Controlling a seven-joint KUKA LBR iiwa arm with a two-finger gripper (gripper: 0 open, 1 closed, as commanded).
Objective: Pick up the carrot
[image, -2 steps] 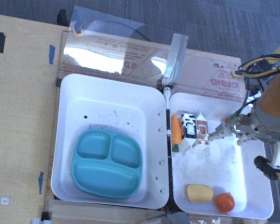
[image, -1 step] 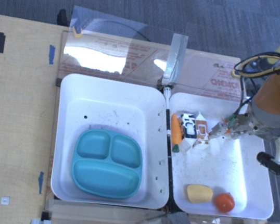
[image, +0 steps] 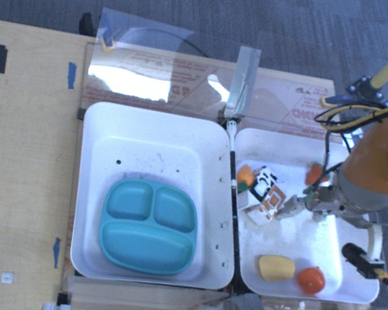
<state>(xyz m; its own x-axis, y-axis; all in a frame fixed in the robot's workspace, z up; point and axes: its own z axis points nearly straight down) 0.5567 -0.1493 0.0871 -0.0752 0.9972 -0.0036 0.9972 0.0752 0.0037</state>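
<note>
- Wooden bench (image: 18,159) under you holds two white bins side by side; the left bin (image: 103,129) has a teal divided plate (image: 148,225) in it.
- You can see the right bin (image: 326,241) holds an orange carrot (image: 246,175) near its left wall, beside a black-and-white toy (image: 266,179) and a small card (image: 267,202). A yellow block (image: 275,267) and a red tomato (image: 311,279) sit nearer the front.
- Your gripper (image: 294,207) hangs low by the card, a bit right of the carrot. You cannot tell how its tips sit, and nothing shows between them.
- You look to be at the reaching step. Next, slide left over the carrot, then drop and squeeze.
</note>
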